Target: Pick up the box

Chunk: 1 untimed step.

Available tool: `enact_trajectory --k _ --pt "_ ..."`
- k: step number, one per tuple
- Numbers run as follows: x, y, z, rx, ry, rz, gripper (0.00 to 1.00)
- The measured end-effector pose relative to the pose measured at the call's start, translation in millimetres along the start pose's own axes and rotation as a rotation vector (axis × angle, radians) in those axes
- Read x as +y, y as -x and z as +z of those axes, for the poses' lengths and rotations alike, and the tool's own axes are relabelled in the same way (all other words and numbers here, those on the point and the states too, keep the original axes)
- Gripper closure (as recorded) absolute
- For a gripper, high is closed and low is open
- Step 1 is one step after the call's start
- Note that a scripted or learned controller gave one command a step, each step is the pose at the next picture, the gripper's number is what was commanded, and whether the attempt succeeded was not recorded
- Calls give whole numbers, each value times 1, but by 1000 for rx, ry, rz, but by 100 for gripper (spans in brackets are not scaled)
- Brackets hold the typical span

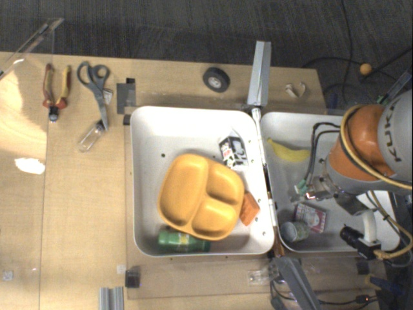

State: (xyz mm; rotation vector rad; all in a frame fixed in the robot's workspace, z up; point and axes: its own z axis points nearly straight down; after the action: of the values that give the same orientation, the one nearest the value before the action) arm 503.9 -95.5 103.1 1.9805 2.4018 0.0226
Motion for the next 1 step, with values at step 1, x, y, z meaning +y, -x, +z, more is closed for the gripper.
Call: enact_trajectory --k 1 --pt "-15 5 -47 10 -23 67 0"
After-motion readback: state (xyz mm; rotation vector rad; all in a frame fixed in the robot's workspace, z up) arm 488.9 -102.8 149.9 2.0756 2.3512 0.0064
